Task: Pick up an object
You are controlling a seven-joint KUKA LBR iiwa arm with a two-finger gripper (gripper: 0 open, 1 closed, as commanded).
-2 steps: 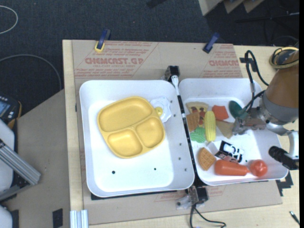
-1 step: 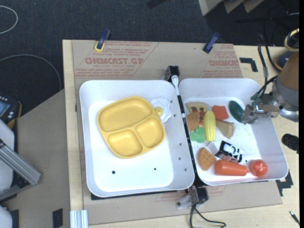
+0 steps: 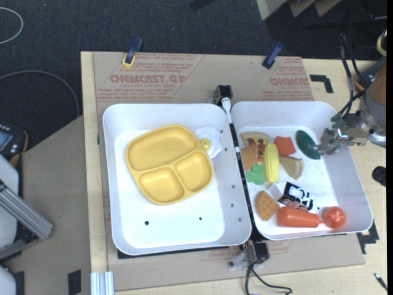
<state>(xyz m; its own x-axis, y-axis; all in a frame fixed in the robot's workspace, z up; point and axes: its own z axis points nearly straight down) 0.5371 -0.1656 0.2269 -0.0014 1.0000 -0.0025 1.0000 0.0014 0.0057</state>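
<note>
fingers (image 3: 326, 141): grip state unclear | beside green spoon (image 3: 306, 144) | over right bin (image 3: 350, 171)

One camera was fixed above the tabletop (image 3: 184, 72) and looked down on it at a slant, not straight from the top. It stood far enough to take in both white bins whole: the left bin (image 3: 116, 165) sat in the middle-left of the picture and the right bin (image 3: 350, 171) in the middle-right. The far edge of the tabletop, with two clamps (image 3: 131, 52) on it, lay near the top of the picture, and dark floor (image 3: 123, 11) was seen behind it. The near edge came close to the bottom. The arm (image 3: 376, 97) entered from the right side of the picture.
</note>
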